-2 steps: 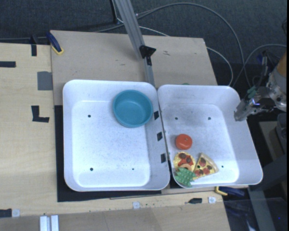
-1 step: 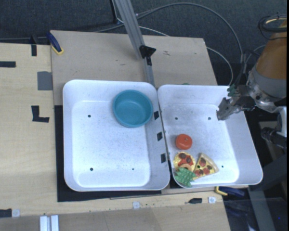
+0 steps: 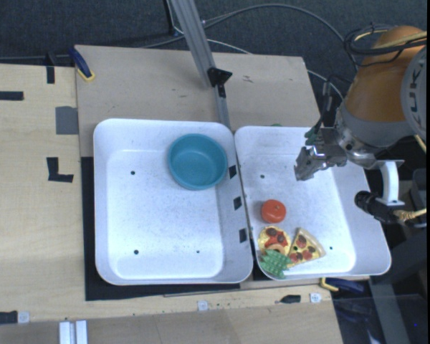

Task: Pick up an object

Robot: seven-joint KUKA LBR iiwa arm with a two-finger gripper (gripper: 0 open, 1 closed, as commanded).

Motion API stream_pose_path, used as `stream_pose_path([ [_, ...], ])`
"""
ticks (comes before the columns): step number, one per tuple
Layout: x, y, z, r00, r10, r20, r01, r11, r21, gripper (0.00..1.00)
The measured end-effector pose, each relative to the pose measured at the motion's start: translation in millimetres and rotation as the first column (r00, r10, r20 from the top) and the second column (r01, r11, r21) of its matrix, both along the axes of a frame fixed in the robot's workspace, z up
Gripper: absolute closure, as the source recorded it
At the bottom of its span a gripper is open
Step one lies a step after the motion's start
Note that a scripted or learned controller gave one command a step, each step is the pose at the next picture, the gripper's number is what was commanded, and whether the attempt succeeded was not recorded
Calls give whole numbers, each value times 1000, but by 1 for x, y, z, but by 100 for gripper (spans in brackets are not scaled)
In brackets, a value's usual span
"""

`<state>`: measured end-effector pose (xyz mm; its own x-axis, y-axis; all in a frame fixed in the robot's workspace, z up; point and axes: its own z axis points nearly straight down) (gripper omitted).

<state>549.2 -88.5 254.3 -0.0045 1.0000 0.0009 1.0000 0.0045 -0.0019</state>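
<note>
The gripper (image 3: 308,165) hangs over the right bin (image 3: 358,224); whether it is open, I cannot tell. The red tomato (image 3: 274,210) lies toward the bin's near-left corner.

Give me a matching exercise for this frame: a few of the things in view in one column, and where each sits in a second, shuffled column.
Things:
1. blue bowl
2. red ball
3. pizza slice
4. gripper

Places:
A. near edge of the right bin, beside a green toy
B. above the right bin's far half
C. far part of the left bin
D. middle of the right bin, close to the divider

Pairs: 1-C, 2-D, 3-A, 4-B
</note>
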Motion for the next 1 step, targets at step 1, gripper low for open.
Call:
stream_pose_path([
  [1, 0, 50, 3, 1000, -1, 1, 1, 1000, 0, 100],
])
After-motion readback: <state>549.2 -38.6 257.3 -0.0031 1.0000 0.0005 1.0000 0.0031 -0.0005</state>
